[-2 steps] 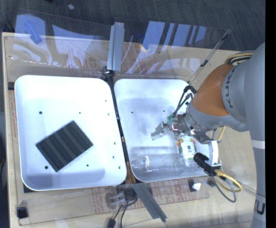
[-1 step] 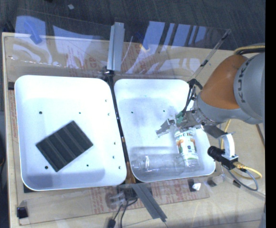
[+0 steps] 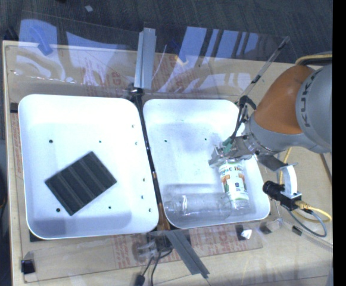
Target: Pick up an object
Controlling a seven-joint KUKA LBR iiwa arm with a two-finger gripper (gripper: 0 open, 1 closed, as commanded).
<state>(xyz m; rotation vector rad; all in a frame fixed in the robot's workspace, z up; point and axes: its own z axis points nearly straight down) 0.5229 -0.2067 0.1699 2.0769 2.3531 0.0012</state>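
A small white-labelled bottle (image 3: 234, 185) with green and dark print lies at the lower right of the right-hand shallow white plastic bin (image 3: 178, 121), beside a clear plastic bottle (image 3: 199, 204) lying along its bottom edge. The metal gripper (image 3: 227, 152) sits at the labelled bottle's upper end; its grip cannot be told. A dark ribbed rectangular slab (image 3: 80, 182) rests in the left bin (image 3: 41, 115).

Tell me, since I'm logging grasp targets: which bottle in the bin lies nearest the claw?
The labelled bottle, just under the claw; the clear bottle lies farther along the bin's near wall.
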